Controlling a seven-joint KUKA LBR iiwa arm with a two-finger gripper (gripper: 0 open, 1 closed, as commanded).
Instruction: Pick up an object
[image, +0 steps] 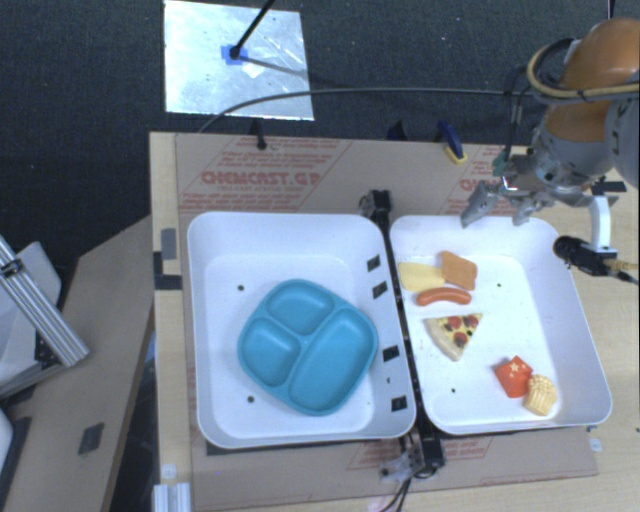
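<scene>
The right bin (575, 330) holds toy food. A yellow cheese slice (419, 276) and an orange piece (459, 270) lie near its back left, with a red sausage (443, 296) just in front of them. A pizza slice (454, 333) lies in the middle. A red piece (513, 376) and a pale yellow corn piece (541, 394) sit at the front right. My gripper (502, 206) hangs open above the bin's back rim, with nothing between its fingers, behind and to the right of the orange piece.
The left bin (215, 300) holds a blue divided plate (306, 346). Black clips line the divider (388, 300) between the bins. A silver sheet (238, 60) lies on the dark floor behind the bench. An aluminium frame (35, 310) stands at the left.
</scene>
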